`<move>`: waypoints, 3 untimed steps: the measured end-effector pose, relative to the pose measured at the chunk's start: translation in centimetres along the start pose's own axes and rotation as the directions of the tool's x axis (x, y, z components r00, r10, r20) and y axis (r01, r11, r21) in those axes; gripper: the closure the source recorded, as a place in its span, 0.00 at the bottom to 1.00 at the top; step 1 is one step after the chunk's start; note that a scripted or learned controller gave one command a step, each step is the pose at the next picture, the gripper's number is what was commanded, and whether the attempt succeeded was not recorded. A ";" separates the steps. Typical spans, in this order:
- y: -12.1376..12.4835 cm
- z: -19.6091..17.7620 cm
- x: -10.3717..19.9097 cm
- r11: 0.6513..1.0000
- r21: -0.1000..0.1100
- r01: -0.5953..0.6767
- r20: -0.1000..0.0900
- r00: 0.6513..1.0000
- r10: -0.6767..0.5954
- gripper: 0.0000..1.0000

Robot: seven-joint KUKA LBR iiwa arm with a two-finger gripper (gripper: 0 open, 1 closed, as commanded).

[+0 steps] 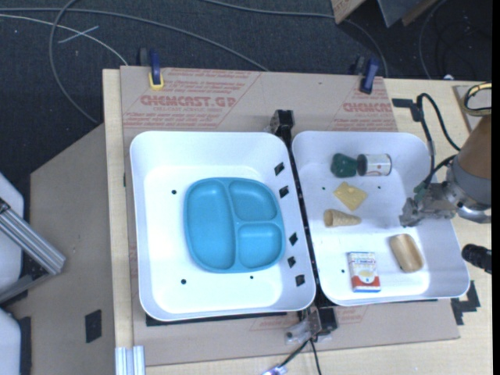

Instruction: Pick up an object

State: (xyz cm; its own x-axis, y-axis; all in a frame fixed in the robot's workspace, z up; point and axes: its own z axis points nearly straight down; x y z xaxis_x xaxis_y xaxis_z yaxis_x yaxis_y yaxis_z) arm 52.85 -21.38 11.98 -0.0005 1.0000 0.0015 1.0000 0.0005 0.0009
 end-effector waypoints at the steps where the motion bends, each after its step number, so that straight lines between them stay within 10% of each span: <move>1: -0.9 -5.2 0.2 1.000 -0.003 0.000 0.002 1.000 0.000 1.00; 3: 1.4 -9.6 5.1 1.000 0.000 0.005 0.000 1.000 -0.005 1.00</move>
